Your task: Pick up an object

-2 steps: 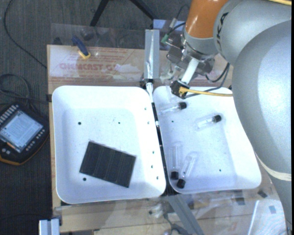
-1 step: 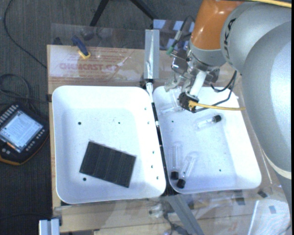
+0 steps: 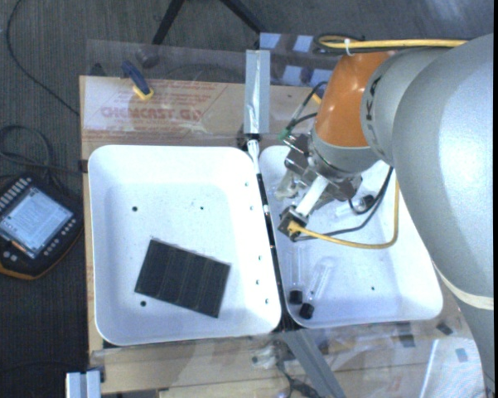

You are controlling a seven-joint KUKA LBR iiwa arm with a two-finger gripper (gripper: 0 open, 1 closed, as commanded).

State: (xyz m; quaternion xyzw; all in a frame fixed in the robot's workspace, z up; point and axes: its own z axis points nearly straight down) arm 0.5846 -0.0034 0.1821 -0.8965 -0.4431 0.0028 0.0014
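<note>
- Dark carpet surrounds a wooden bench with two shallow bins; nothing is picked up yet, so by my judgement the whole task is left to do
- Lying flat in the right white bin is a small clear plastic tube with a black cap, below the gripper in the view and apart from it; it looks a likely target
- Just beside it, closer to that bin's left wall, lies a second capped clear tube
- Across the shared rim from the gripper and farther off, a flat dark grey ribbed rectangular slab rests in the left white bin
- Under the orange band the gripper hangs over the right bin's upper left part; whether it is apart or together I cannot tell, and nothing shows clamped in it
- Reaching either tube would call for a move towards the near rim, then a descent
</note>
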